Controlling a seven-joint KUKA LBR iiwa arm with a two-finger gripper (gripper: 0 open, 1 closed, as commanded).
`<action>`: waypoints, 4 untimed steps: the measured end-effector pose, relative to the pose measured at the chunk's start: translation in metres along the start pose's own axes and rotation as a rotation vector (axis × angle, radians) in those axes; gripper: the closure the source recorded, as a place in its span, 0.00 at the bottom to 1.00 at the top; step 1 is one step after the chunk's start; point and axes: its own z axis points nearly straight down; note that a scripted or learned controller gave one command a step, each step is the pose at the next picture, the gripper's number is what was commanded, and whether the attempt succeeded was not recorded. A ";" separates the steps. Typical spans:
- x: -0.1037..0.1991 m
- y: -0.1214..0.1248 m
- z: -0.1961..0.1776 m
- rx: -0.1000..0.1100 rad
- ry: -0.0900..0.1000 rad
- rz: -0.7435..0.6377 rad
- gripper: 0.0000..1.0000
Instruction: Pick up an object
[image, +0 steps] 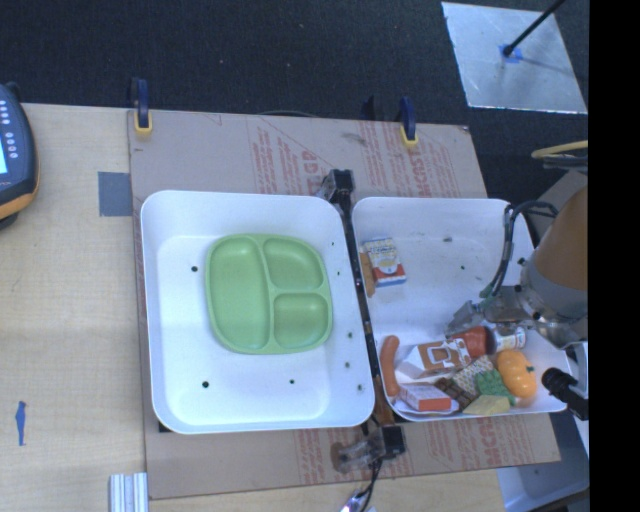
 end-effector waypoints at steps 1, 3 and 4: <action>0.020 0.084 0.027 -0.006 -0.001 -0.011 0.00; -0.008 0.034 0.031 0.010 0.005 -0.004 0.00; -0.039 0.088 0.026 -0.005 -0.002 -0.007 0.00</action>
